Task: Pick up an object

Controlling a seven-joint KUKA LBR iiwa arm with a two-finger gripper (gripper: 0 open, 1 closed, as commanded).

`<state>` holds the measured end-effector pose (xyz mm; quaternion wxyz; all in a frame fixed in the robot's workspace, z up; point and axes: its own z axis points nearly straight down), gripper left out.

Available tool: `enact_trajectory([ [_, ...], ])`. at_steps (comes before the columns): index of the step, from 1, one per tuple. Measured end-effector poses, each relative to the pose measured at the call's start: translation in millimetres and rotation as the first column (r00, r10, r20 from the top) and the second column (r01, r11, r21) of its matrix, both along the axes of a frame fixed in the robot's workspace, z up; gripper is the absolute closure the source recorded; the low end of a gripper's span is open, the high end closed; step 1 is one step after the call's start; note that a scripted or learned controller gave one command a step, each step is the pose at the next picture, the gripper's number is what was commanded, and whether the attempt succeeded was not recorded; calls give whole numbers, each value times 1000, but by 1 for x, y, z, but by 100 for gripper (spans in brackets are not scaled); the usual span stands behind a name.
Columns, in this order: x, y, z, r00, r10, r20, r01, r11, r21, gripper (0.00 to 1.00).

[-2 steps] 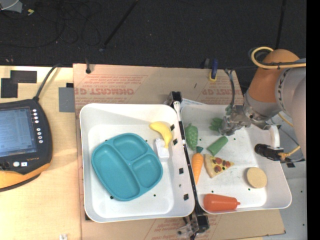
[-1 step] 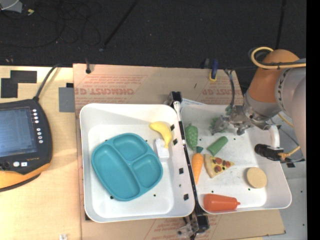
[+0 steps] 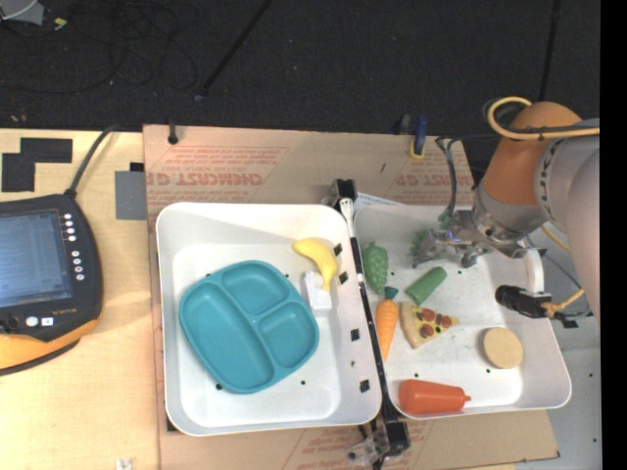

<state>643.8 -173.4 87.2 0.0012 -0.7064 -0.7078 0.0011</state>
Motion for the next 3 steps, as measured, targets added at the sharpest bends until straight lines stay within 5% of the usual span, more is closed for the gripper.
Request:
enact_trajectory([
  [3, 0, -1, 1, 1000, 0, 1, 0, 1000, 0, 0],
])
